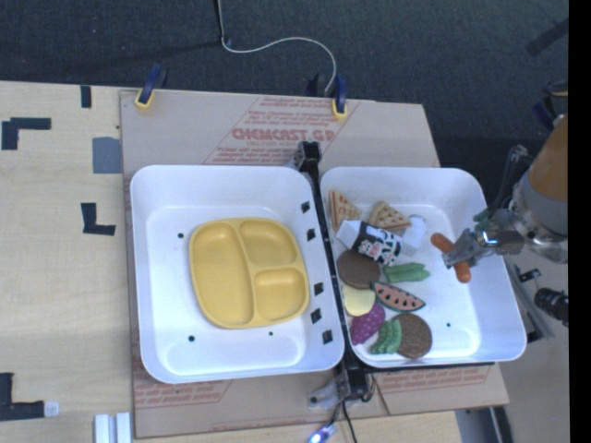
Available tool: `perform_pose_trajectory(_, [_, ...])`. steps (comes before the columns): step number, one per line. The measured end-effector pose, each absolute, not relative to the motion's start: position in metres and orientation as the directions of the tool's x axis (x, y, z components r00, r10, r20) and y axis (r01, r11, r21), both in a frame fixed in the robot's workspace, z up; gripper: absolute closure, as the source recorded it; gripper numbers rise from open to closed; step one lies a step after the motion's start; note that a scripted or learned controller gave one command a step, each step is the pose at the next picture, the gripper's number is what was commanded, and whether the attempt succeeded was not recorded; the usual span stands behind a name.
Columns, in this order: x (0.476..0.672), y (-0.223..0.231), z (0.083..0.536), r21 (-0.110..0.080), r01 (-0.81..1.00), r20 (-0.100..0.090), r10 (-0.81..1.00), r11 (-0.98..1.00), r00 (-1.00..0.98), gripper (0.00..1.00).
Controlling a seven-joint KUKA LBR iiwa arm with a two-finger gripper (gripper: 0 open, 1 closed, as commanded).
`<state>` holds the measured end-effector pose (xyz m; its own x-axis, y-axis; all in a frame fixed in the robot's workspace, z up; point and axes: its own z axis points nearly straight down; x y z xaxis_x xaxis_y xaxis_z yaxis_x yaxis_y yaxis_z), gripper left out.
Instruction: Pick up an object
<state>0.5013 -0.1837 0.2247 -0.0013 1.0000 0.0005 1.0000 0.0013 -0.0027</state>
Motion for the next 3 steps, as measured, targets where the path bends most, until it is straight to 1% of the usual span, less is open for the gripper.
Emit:
perform_pose_trajectory(1, [0.518, -0.223, 0.086, -0.004, 1.000, 0.001, 1.000, -0.002, 0.002, 0.00])
perform_pose_trajectory(2, [0.519, -0.221, 0.099, -0.005, 1.000, 0.002, 1.000, 0.001, -0.001, 1.00])
perform_pose_trajectory(3, [0.596, -0.138, 0.162, 0.008, 1.000, 0.001, 1.000, 0.011, -0.011, 1.00])
